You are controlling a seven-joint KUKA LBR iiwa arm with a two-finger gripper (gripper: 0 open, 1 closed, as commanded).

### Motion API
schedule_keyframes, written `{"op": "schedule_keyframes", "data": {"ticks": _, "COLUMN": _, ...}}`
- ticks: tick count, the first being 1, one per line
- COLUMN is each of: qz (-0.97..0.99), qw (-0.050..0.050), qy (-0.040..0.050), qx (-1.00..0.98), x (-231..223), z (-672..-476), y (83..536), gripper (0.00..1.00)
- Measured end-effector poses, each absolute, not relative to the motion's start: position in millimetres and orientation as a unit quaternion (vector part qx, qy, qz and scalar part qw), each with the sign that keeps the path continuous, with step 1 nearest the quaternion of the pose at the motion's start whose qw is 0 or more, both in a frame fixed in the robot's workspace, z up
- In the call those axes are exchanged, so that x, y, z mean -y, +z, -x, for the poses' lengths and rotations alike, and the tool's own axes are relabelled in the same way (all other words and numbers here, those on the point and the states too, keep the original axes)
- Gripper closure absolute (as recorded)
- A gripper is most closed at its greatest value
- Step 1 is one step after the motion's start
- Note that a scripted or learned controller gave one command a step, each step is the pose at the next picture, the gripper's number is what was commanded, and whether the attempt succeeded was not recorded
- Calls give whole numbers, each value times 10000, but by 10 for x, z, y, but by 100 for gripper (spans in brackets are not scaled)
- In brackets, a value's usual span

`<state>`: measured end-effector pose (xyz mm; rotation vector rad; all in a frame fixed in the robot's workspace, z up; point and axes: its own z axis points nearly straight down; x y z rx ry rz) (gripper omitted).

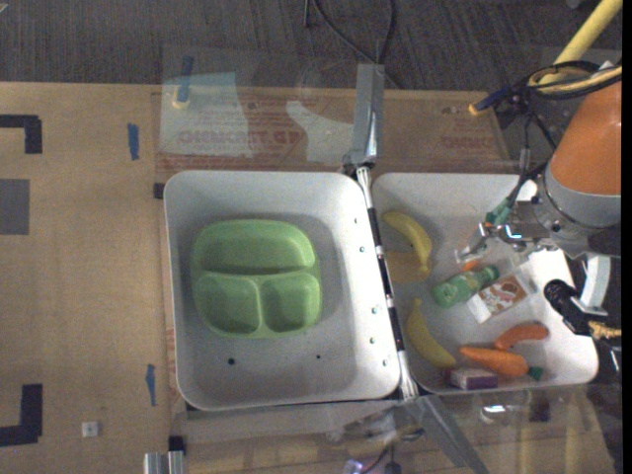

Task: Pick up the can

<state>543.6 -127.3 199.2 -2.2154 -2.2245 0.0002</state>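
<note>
White-labelled can (499, 297) lies unreadable beside green bottle (464, 287); pincer (506, 227) opening unclear.

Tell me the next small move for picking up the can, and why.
Probably ease the gripper a little left and toward the bin's front, over the white can. The can lies on its side in the right bin, tight against the green bottle, with the gripper hanging just behind it, so it needs centring before descending.
</note>
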Motion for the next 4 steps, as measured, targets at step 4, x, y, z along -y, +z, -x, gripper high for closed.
{"op": "schedule_keyframes", "data": {"ticks": 4, "qz": 7491, "qw": -113, "qy": -74, "qx": 6623, "x": 2037, "z": -4891, "y": 933, "gripper": 0}}
